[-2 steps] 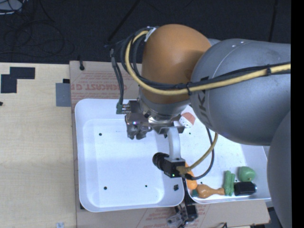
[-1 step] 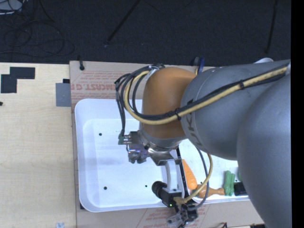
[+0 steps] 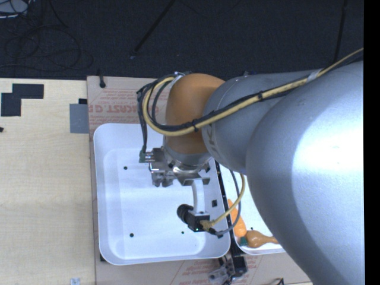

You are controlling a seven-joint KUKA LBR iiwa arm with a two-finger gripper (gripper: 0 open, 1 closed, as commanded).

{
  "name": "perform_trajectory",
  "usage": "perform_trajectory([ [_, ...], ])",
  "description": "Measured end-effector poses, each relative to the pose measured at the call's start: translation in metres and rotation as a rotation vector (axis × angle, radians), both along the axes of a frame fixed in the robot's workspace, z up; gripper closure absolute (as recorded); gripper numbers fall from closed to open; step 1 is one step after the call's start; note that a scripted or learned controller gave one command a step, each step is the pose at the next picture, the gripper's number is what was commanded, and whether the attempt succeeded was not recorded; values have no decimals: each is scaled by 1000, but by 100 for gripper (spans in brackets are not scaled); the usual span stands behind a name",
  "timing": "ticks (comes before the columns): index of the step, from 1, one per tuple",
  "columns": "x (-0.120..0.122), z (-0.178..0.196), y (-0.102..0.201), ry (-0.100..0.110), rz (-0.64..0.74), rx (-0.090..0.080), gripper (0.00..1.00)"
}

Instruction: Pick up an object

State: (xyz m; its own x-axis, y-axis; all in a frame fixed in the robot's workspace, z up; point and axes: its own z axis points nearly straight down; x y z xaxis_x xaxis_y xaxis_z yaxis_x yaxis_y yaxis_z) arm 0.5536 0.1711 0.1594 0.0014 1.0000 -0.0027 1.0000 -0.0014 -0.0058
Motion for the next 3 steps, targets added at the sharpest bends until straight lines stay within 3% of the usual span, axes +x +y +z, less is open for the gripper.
perform_trajectory([
  [1, 66, -52, 21, -1, -1, 1, 100],
  [2, 92, 107, 45, -20, 5, 7, 100],
  [3, 75, 19, 27, 5, 0, -1, 100],
])
